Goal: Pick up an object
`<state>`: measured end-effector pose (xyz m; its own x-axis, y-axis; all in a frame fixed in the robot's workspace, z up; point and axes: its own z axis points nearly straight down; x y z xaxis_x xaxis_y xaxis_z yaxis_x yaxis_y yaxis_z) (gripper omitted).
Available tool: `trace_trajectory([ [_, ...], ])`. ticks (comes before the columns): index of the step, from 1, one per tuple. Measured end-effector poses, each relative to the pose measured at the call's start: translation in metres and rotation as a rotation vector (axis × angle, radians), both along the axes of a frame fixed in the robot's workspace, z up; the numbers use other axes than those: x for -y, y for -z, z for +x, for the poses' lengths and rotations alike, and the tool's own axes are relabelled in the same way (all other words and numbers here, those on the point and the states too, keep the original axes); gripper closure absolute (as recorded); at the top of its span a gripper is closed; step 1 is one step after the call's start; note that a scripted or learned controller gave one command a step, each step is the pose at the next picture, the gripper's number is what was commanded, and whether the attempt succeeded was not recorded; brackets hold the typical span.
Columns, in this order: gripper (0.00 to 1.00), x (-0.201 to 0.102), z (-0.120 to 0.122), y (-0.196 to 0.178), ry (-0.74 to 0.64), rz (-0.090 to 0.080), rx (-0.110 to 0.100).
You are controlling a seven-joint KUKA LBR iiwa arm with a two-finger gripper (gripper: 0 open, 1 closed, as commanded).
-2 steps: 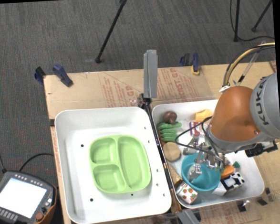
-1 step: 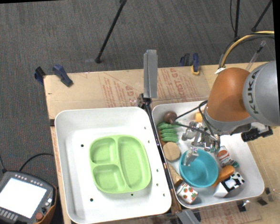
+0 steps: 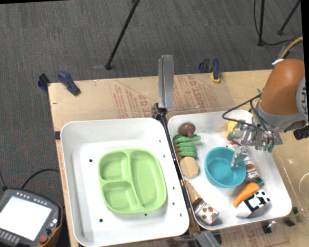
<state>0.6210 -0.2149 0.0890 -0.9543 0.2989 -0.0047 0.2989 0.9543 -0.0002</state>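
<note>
Blue bowl in the right bin, directly under the gripper, upright and open to the camera. Gripper low over the bowl's right inner side, its tip inside the rim; apart or together, cannot tell from this slanted view. Nothing visibly held.

Just right of the gripper, against the bowl's outer wall: a small bottle with a red label. Below the gripper, toward the near edge: an orange carrot, lying at a slant, and beside it a black-and-white block. Above the gripper, near the far wall: a yellow piece, partly hidden by the wrist.

Left of the gripper, past the bowl: a brown ball, a green coil and a tan round lump in a row down the bin's left side. Farther down-left: a strawberry-patterned box.

Well to the left, in the left bin: a green divided plate.
</note>
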Motion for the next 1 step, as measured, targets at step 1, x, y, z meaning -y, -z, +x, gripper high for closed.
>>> trace_trajectory([
  [1, 0.0, -0.0231, 0.0088, 0.0, 0.039, 0.002, 0.0],
])
